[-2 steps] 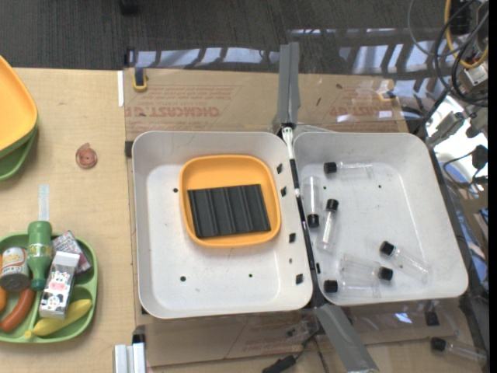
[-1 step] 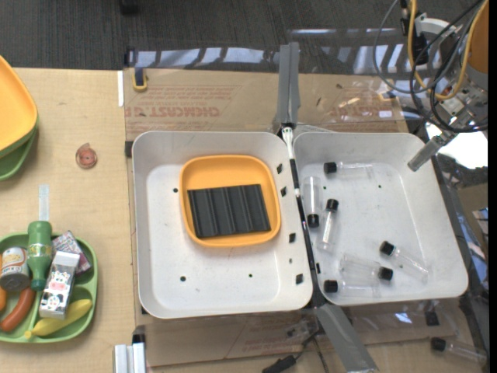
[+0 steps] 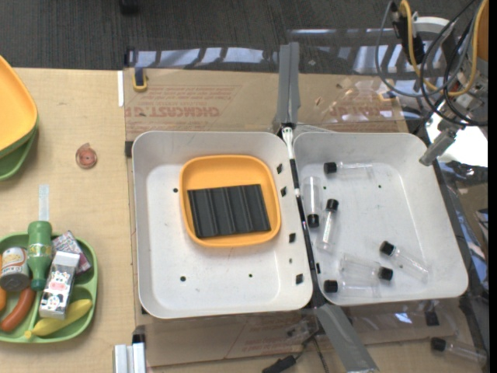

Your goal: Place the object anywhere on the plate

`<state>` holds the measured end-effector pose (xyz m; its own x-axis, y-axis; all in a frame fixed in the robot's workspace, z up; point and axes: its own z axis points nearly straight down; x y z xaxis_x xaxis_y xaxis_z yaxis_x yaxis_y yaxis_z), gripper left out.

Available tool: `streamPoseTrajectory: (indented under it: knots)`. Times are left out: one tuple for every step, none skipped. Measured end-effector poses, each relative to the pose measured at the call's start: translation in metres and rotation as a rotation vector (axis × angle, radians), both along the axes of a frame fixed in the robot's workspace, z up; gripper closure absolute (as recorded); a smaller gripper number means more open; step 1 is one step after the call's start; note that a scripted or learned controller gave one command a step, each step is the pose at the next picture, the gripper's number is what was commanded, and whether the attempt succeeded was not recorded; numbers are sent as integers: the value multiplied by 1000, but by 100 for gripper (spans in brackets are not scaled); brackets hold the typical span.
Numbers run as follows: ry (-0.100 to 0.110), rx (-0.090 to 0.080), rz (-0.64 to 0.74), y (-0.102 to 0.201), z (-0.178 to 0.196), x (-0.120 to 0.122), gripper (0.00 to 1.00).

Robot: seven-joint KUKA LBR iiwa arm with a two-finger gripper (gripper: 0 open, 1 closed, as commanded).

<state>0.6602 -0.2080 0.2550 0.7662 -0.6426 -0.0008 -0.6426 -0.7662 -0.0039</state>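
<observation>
Vials fill the right bin: six clear tubes with black caps, by my count. One vial lies toward 11 o'clock. Two more lie side by side near 9 o'clock, one at 7 o'clock, and a pair close together at 5 o'clock. All six rest on the bin floor.

One orange plate sits in the left bin, a little toward 12 o'clock from its centre, and carries one dark ribbed pad. No vial touches the plate.

The gripper shows as a grey tip over the right bin's rim at 2 o'clock, well apart from every vial. I cannot tell whether it is open or closed, and nothing is seen in its grasp.

At 8 o'clock on the bench, one green tray holds toy food.
</observation>
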Motion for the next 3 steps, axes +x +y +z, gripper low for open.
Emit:
streamPoseTrajectory:
  knots:
    - [-1,1,273,-2,10,0,0]
    - [-2,0,500,-11,28,0,0]
    - [-3,0,502,-11,33,0,0]
